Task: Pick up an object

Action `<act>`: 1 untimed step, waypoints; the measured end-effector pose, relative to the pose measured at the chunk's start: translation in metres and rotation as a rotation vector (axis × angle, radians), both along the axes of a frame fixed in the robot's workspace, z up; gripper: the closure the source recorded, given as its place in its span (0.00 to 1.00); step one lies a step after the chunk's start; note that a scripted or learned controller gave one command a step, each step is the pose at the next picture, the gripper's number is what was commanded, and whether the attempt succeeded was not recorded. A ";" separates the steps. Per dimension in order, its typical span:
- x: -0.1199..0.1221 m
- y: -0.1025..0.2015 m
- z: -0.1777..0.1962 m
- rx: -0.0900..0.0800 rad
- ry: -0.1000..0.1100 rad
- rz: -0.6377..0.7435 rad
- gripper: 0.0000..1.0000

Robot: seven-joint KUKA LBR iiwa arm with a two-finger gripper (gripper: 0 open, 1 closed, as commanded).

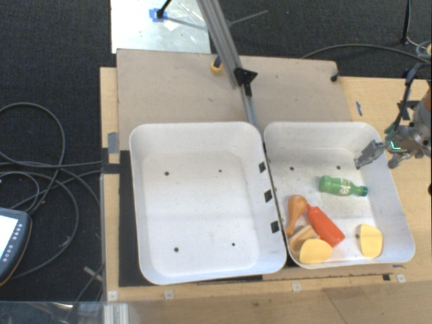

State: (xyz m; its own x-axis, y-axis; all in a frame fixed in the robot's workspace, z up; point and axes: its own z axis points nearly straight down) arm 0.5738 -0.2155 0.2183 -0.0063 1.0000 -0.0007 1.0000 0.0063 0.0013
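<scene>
Tool [373, 154] hovers at the right white plastic bin's [405, 238] far edge, grip unclear, beyond the small green plastic bottle [343, 186].

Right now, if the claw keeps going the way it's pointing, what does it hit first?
The claw points left and down into the right bin. It would probably meet bare bin floor first, just above the green bottle. Depth is unclear from this single view, so it may reach the bottle instead.
</scene>
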 end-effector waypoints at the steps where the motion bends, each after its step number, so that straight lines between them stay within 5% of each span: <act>1: -0.010 0.000 -0.052 0.001 0.004 -0.006 0.00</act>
State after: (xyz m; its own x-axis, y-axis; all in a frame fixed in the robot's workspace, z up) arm 0.5633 -0.2160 0.1668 -0.0005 1.0000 0.0007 1.0000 0.0005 -0.0026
